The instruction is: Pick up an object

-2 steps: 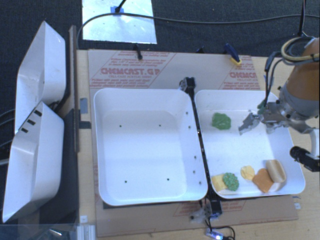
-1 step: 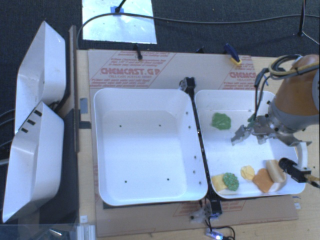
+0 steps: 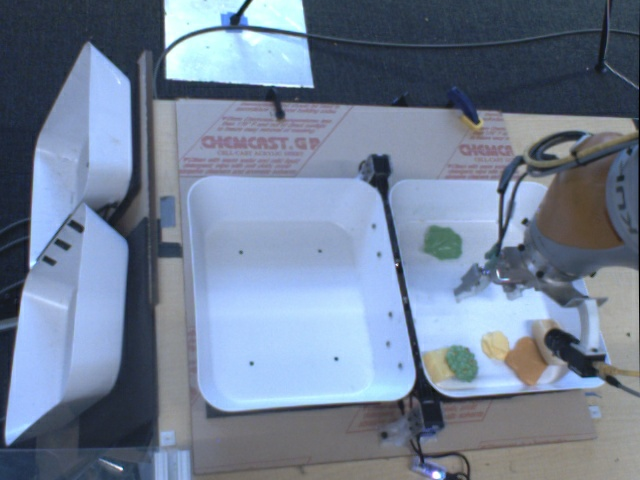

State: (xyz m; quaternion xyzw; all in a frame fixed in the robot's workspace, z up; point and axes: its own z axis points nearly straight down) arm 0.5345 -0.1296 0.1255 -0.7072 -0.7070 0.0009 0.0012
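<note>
The tool point(image 3: 478, 280) hangs low in the right bin point(image 3: 420, 208); whether it's open I cannot tell. The green lump point(image 3: 442, 242) just beside it looks soft and light; pinch its middle.

Two shallow white plastic bins, the left one point(image 3: 290, 298) and the right one point(image 3: 420, 208), sit side by side on a brown cardboard sheet printed with red lettering point(image 3: 260, 133), with a shiny square metal plate point(image 3: 237, 28) lying beyond it on dark carpet point(image 3: 420, 18).
</note>
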